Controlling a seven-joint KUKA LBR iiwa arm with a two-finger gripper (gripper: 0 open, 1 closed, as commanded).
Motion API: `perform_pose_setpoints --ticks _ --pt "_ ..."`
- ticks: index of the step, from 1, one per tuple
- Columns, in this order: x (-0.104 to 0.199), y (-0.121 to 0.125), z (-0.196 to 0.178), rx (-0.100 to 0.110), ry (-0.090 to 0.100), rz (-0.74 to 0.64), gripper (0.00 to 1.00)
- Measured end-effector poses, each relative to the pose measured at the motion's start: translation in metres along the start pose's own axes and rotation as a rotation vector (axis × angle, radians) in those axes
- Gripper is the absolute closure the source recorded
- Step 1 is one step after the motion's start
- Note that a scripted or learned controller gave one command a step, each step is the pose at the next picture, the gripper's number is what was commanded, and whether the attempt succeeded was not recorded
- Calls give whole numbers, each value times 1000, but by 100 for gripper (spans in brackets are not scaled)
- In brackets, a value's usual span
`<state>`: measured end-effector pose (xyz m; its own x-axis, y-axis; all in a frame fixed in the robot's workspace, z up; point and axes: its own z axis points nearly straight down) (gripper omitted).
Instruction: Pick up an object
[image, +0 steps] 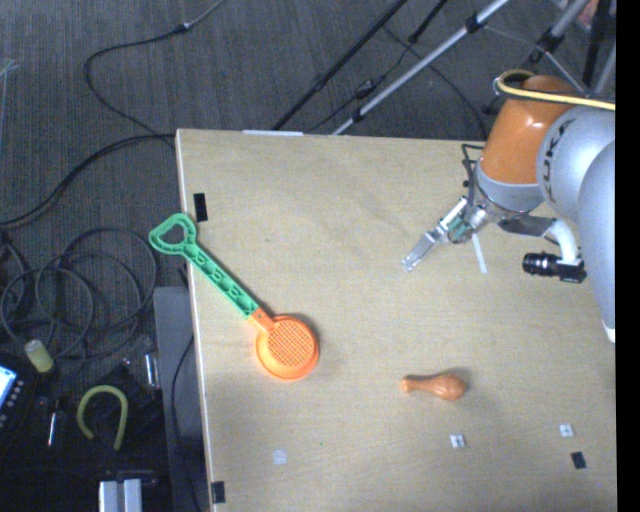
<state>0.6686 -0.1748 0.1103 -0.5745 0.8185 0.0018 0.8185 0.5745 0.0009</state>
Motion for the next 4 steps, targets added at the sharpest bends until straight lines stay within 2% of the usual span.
perform_pose_setpoints --ticks 1,2,3,4 --pt "-31 -22 -32 3 -5 650 0" --pt "-29 -21 -13 4 -3 365 0" --pt "-27 -19 23 3 -3 178 0" --pt "7 4 26 2 -2 123 0"
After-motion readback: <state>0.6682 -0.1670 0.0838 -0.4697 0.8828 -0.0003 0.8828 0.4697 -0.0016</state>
